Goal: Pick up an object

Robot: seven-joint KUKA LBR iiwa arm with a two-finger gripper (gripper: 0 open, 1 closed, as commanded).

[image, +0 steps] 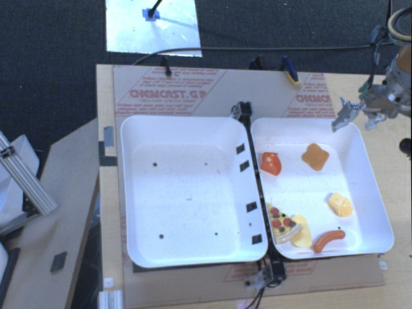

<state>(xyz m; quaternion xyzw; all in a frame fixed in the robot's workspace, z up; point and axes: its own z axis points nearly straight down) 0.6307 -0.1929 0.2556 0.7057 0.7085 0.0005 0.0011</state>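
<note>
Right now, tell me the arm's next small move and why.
Probably swing the end effector in over the right bin toward the orange cookie-like piece. It sits at the bin's far right corner, above the rim, and that piece lies nearest, apart from the other items.

The desk (106,108) carries a clear sheet (212,89) printed with red lettering, and on it two shallow white bins side by side, touching along a black seam (252,172). The left bin (129,192) sits beside the right bin (380,217). A blue clamp (291,69) grips the sheet's far edge. A shiny metal plate (151,18) lies on dark carpet (45,44) beyond the desk.
</note>
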